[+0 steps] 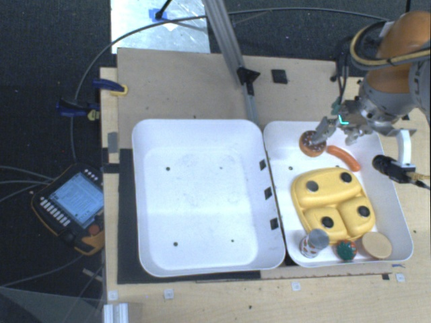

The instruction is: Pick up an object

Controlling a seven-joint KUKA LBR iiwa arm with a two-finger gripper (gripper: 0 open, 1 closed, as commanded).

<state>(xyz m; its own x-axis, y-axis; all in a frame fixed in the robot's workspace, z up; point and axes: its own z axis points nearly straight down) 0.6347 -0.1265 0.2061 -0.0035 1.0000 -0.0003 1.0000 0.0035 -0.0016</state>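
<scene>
The hand [340, 132] hung over the far end of the right bin [404, 234], its two fingers spread apart with nothing between them. Just beside one fingertip [322, 132] lay a small brown donut [312, 143], and just under the other lay an orange sausage [343, 157]. Either would serve as the thing to pick up; the donut looked the likelier target.

To do the step well, the hand needed to centre over one item, not straddle the gap between the two. For the donut, it should shift toward the bin's inner wall until the ring sat squarely between the fingers, then drop straight down and close. Whether one finger already touched the donut could not be told.

Nearer the camera from the hand sat a large yellow block [333, 199], too broad for an easy pinch, and beyond it a few small pieces at the bin's near edge. The left bin [195, 200] lay well apart.
</scene>
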